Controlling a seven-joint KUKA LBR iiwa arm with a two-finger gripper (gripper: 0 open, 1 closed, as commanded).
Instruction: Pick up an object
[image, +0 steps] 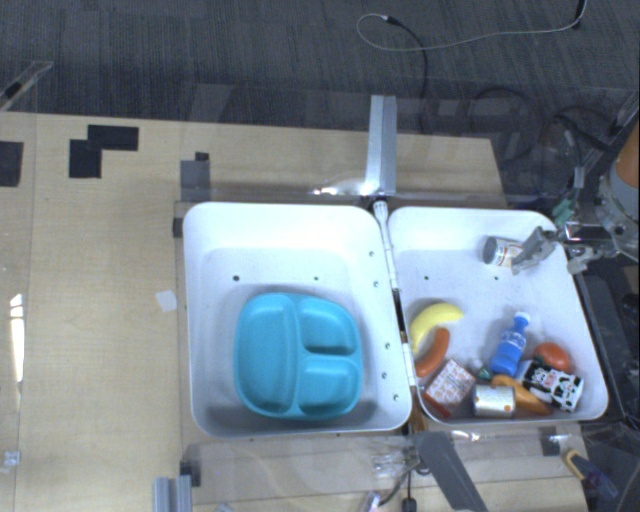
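Fingers: can't tell their state. The gripper (520, 251) reads as a grey metallic blob over the upper part of the right bin (470, 235), too small and blurred to resolve any gap. Nothing visibly sits between them.

Arm enters from the right; the wrist hardware is at the bin's upper right corner.

Candidate objects are all below the fingers, clustered in the bin's lower half, well apart from the gripper:
- blue bottle (509, 345) almost straight below, tilted
- yellow banana (434, 322) below and to the left, with a red-orange sausage-shaped item (432, 352) touching its lower edge
- small patterned box (451, 383) further down on the left, near the bin's bottom edge
- silver can (493, 400) on its side, just beside that box
- orange carrot-like piece (528, 392) between can and bottle
- orange-red round item (552, 355) below and to the right
- black-and-white patterned item (552, 385) just under it

Far left of the fingers: the left bin (220, 250) holds a blue divided tray (297, 353), flat on the floor.
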